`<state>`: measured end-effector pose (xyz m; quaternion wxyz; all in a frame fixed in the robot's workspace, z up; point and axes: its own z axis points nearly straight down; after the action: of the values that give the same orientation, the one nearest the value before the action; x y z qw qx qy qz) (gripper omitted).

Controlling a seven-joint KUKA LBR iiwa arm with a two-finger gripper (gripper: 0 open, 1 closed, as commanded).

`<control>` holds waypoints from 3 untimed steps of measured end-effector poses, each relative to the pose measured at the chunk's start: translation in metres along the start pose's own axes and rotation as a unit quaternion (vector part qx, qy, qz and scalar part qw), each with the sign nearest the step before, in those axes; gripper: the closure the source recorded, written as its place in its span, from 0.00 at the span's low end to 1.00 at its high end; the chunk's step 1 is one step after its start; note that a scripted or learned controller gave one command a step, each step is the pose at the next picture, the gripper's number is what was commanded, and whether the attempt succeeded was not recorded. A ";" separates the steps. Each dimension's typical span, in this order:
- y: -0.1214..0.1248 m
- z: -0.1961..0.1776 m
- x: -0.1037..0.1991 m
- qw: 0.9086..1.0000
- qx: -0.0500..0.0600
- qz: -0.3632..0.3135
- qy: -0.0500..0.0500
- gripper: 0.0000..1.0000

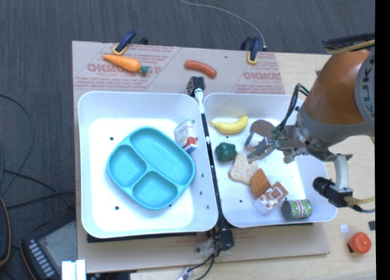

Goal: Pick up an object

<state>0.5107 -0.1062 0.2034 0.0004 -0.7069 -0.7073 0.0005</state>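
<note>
Over the right bin (317,215) the gripper (261,146) hangs low, reaching in from the right side under the grey and orange arm (341,99). Its fingers (253,143) look spread apart, with nothing visible between them, though they are small and dark and I cannot be fully sure.

I take the gripper as the landmark. Just above and left of it lies a yellow banana (230,125). Left of it, a little lower, sits a dark green vegetable (225,151). Directly below it lies a slice of toast (243,168), and touching the toast's lower right side is an orange-brown piece of food (260,182). Further below the gripper stands a small box with a red and white pattern (271,197), and just right of the box lies a can with a green label (297,209).

Far to the left of the gripper, in the left bin (85,150), rests a blue divided plate (151,167), with a small carton (186,135) near its upper right edge. A carrot (124,63) and a sausage (200,68) lie on the board well above and left of the gripper, outside both bins.
</note>
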 end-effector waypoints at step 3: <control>0.088 -0.042 0.048 1.000 -0.002 0.000 -0.001 1.00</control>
<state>0.5985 -0.0583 0.2449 -0.0014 -0.7067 -0.7075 -0.0005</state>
